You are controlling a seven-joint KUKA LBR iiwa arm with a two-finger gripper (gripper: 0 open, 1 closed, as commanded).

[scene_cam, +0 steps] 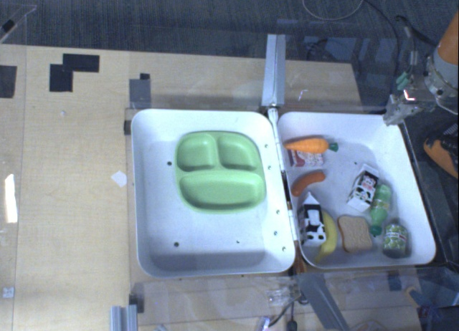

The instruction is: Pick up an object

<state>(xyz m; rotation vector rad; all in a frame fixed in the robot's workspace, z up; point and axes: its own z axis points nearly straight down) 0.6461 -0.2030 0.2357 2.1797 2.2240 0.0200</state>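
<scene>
The right bin (398, 140) holds several toy foods: a carrot (310, 145), a sausage (308, 180), a black-and-white milk carton (311, 224), a banana (328, 236), a bread slice (355, 233), a small white carton (363, 188), a green bottle (380, 205) and a round green item (394, 240). My gripper (401, 106) hangs at the bin's far right corner, above the rim, apart from all the objects. Nothing shows between its fingers.
The left bin (154, 179) carries a green divided plate (219, 170). A metal post (272, 72) stands between the bins at the back. Cables lie on the dark floor behind the bench.
</scene>
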